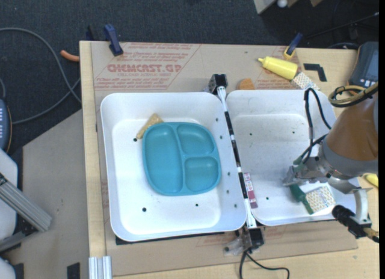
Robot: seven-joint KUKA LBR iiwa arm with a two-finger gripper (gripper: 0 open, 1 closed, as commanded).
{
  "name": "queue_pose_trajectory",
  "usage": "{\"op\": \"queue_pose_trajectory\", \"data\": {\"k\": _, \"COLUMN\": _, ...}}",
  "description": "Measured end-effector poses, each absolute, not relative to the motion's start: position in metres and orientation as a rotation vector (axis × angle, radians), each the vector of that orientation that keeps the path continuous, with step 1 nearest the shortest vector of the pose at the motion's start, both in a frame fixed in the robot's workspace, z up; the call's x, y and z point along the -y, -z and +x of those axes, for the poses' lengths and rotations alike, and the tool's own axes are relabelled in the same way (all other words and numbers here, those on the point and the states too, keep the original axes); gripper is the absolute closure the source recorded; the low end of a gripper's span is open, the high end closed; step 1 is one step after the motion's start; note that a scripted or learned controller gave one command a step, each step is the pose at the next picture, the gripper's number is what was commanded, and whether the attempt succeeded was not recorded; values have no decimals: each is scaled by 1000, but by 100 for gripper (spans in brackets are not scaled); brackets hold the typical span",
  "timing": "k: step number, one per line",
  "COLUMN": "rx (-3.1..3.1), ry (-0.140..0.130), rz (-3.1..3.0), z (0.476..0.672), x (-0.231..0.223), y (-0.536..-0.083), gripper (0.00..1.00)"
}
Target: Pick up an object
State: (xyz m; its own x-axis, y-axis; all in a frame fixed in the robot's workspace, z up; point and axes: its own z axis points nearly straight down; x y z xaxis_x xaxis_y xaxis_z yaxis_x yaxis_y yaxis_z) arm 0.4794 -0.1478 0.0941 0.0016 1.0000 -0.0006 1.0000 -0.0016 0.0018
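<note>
Down at the near right corner of the right bin (264,121), the gripper (299,181) is low over the floor, the arm's orange band (355,133) angling in from the right. Just beside it lies a small dark green piece (297,192) touching a patterned sponge-like block (319,198) — the likeliest things to pick, tucked against the near wall where a grasp looks awkward. I cannot tell how the hand stands, nor whether anything is caught in it; the wrist hides that. Across the divider, the left bin (120,169) carries a teal divided plate (180,157) lying flat in the middle, with a tan scrap (148,125) poking out at its far left edge. Farther back on the bench — outside the bins — rests a yellow bottle-shaped toy (278,66).
</note>
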Motion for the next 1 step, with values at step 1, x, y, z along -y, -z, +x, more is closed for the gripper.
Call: {"op": "queue_pose_trajectory", "data": {"k": 1, "rx": -2221, "ry": 0, "rz": 2220, "z": 481, "x": 147, "y": -167, "gripper": 100}}
